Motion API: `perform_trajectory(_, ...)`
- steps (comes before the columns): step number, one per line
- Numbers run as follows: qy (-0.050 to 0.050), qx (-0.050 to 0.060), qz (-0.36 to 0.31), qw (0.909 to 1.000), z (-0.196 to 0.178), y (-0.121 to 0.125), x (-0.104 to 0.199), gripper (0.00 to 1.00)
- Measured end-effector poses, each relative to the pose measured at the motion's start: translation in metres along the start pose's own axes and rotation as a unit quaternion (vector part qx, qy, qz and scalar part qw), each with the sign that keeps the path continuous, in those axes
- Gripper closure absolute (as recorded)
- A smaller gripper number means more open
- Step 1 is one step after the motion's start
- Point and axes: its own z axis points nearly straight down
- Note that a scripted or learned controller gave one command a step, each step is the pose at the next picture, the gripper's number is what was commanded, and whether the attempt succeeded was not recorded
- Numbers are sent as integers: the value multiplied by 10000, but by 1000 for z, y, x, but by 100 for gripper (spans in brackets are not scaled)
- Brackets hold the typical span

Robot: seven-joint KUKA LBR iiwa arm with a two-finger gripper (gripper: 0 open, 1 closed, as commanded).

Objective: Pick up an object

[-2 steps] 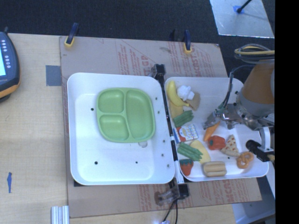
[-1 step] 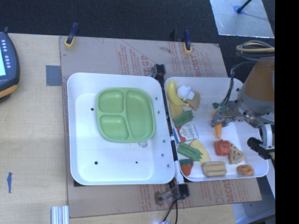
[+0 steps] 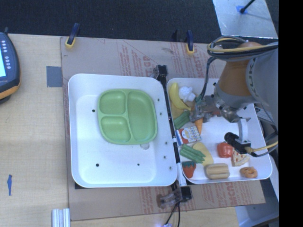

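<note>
Bench inventory, placed relative to the green plate.

Left bin (image 3: 80,141): shallow, white. Holds one green plate (image 3: 128,116) with three compartments, lying flat toward the bin's far half; nothing lies in its compartments.

Right bin (image 3: 261,135): shallow, white, just beside the left bin on the side away from the plate. Contents, all toy food:
- banana (image 3: 174,98), yellow, at the far corner nearest the plate
- white crumpled item (image 3: 187,94), touching the banana
- green pod (image 3: 181,119), nearer than the banana
- small printed packet (image 3: 190,135), red and white; its writing is too small to read
- green bean piece (image 3: 191,153) and a pale yellow wedge (image 3: 202,149) beside it
- carrot-like piece (image 3: 189,169), orange-red, at the near corner
- hot-dog bun (image 3: 217,171)
- red tomato-like item (image 3: 225,150)
- sandwich wedge (image 3: 240,159)
- small doughnut (image 3: 248,172), farthest from the plate

Gripper (image 3: 200,111): low over the right bin, among the banana, pod and packet; whether it is open, closed or gripping anything cannot be told.

Cardboard sheet (image 3: 118,51) under both bins: faint red print, unreadable.

Handheld pendant (image 3: 6,65): far beyond the plate, at the bench's edge.
</note>
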Motion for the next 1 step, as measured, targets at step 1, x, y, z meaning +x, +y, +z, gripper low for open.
perform_trajectory(1, 26, -47, -15, 10000, -107, 7, 88, 100)
